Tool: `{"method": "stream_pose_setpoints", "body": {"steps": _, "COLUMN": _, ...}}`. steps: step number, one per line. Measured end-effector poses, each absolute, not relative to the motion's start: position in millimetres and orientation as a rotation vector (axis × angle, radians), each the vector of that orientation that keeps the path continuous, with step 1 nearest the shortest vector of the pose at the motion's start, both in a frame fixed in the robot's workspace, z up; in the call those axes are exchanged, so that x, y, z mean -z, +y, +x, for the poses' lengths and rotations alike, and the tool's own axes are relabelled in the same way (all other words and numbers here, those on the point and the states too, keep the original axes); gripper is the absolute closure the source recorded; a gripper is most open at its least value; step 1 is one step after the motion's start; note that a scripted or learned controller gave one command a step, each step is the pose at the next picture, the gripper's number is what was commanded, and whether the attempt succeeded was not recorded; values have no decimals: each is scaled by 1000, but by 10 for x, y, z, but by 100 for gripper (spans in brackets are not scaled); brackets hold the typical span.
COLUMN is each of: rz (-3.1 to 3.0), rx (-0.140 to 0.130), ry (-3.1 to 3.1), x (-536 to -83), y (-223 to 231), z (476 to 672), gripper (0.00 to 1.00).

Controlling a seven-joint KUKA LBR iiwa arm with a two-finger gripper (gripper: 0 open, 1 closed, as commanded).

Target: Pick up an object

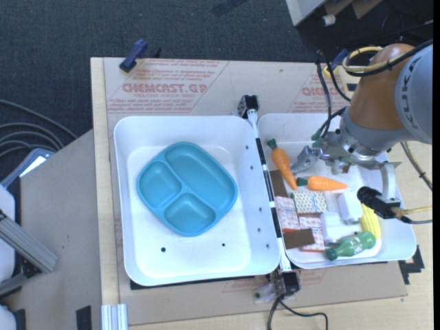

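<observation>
First carrot (282, 166): in the right bin (295, 130), against its left wall and near the far-left corner, lying on a slant with the green tip toward the far wall. Second carrot (327, 183): same bin, about mid-floor, lying crosswise with its point toward the right wall. The two are near each other but not touching.

Tool (307, 159): hangs over the right bin in the gap between the two carrots, just beside both. The arm (375, 105) comes in over the bin's far-right corner. Cannot tell from this angle whether the tool is open or closed, and nothing is visibly gripped.

Rest of the right bin:
- green bottle (352, 245) on its side along the near wall
- yellow corn cob (370, 221) just beyond the bottle, toward the right wall
- white block (348, 208) between the second carrot and the corn cob
- checkered packets (309, 202) mid-floor, nearer than the carrots
- brown piece (300, 238) beside them toward the near-left corner

Left bin (130, 157): a blue divided plate (187, 188) sits flat roughly in the middle, three compartments up, well clear of the walls.

The bins sit edge to edge, with a black clamp (248, 104) on the shared rim at the far end. Both rest on a printed cardboard sheet (172, 88) on the counter (102, 218). A blue clip (133, 55) sits at the counter's far-left corner, well apart from the bins.
</observation>
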State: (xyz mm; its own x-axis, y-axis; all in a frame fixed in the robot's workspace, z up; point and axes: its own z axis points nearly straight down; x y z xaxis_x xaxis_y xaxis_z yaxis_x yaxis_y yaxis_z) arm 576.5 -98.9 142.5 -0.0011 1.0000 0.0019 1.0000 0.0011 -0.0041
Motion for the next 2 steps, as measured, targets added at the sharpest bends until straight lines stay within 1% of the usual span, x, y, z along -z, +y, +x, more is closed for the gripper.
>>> {"method": "stream_pose_setpoints", "body": {"steps": 1, "rz": -2231, "rx": 9, "ry": -2231, "x": -1040, "y": -938, "z": 5773, "gripper": 0}}
{"method": "stream_pose_setpoints", "body": {"steps": 2, "rz": -2221, "rx": 0, "ry": -2223, "x": -847, "y": -934, "z": 6341, "gripper": 0}}
